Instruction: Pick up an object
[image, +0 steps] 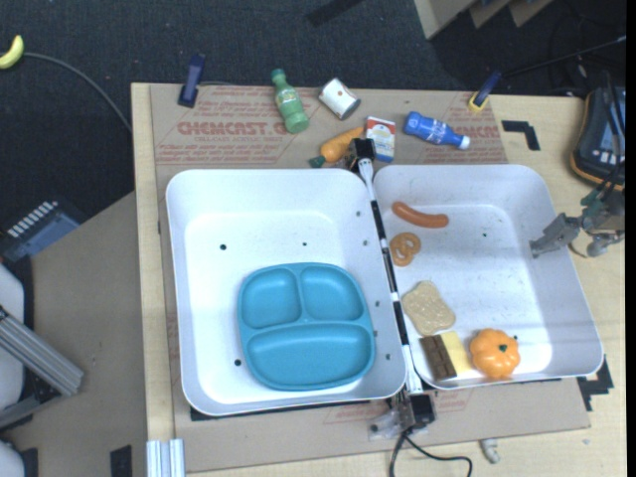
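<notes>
The sausage (420,216) is the likeliest pick: a reddish toy frankfurter lying flat on the floor of the right bin (517,266), well to the left of the claw (556,235) and a little farther back, with bare white floor between them. Its long axis runs roughly side to side across the bin, tilted slightly so the end nearer the claw sits a touch closer to the viewer. No grasp has begun; the step in hand looks like the approach, with the claw poised at the bin's right rim and nothing between its grey fingers, which seem parted (though at this size that is a judgement). The next move would call for travelling left over the bin floor, turning the wrist so the fingers close across the sausage's short width, then descending. Just below the sausage, also left of the claw, lies a pretzel (404,248), close enough to be nudged by a wide approach. Farther toward the viewer and still left of the claw are a slice of bread (429,308), a yellow-and-brown block (443,354) I cannot name, and an orange pumpkin (495,353). Far left, in the other bin (199,266), sits a blue divided plate (306,324). Beyond both bins the worktop (248,117) carries a green bottle (290,102), a blue bottle (435,130) and a small carton (380,137).
</notes>
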`<state>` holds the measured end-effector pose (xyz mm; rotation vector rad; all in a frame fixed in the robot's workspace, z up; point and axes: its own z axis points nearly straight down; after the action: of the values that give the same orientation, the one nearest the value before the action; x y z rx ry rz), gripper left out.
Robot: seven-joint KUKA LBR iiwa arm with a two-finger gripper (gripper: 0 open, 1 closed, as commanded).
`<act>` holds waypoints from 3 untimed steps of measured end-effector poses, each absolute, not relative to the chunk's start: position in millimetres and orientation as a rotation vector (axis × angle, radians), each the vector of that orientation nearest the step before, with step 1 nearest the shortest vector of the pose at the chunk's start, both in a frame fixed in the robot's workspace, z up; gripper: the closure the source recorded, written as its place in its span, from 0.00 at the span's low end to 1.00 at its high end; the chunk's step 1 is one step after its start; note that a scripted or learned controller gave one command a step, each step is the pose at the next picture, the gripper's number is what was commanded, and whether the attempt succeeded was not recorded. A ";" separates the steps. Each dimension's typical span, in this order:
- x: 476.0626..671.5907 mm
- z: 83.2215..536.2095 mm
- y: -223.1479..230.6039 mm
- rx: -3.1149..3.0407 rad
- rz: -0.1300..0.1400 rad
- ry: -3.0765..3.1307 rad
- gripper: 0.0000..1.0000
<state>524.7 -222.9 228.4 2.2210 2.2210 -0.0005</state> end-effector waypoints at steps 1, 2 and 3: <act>484.4 178.4 -165.5 2.221 -0.001 2.224 0.00; 478.7 138.1 -139.9 2.223 -0.001 2.223 0.00; 478.8 92.5 -147.0 2.223 -0.001 2.222 0.00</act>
<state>478.8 -147.0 92.5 2.2231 2.2220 -0.0008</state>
